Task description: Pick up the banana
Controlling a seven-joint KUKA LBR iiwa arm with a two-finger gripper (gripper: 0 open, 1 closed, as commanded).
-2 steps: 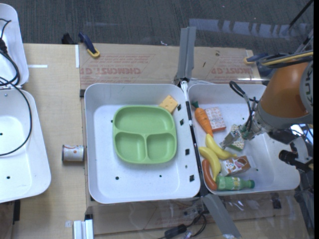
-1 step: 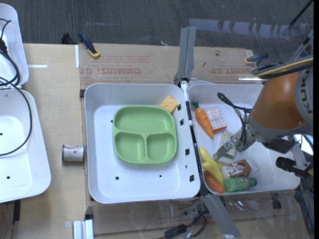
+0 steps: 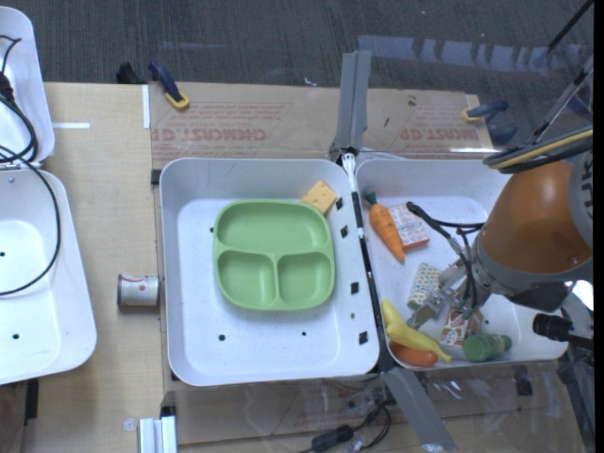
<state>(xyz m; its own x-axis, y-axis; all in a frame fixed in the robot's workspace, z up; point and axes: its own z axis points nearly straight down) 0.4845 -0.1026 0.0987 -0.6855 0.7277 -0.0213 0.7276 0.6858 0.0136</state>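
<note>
In the camera view, two shallow white bins sat side by side on the bench; the left bin [image 3: 179, 281] held a green divided plate [image 3: 275, 255] near its middle, and a yellow sponge-like block [image 3: 320, 196] lay just beside the plate's upper right corner, against the bin's far wall. The right bin [image 3: 444, 185] held the clutter; an orange carrot [image 3: 386, 230] lay in its upper left part, with a small red-and-white packet [image 3: 410, 225] touching it on the right. The banana [image 3: 411, 331] lay in the lower left corner of the right bin, close to the wall between the two bins, resting partly over an orange bowl-like piece [image 3: 413, 355]; a green object [image 3: 485, 346] lay near the front wall, to the banana's right. The arm reached in from the right, its orange band [image 3: 538, 225] over the right side of that bin; the gripper [image 3: 444, 295] hung just above and to the right of the banana, over a patterned packet [image 3: 424, 283]; whether its fingers were spread or closed could not be told, and nothing could be seen held between them. Outside the bins, a small can [image 3: 139, 291] lay on its side on the bench to the left of the left bin.
</note>
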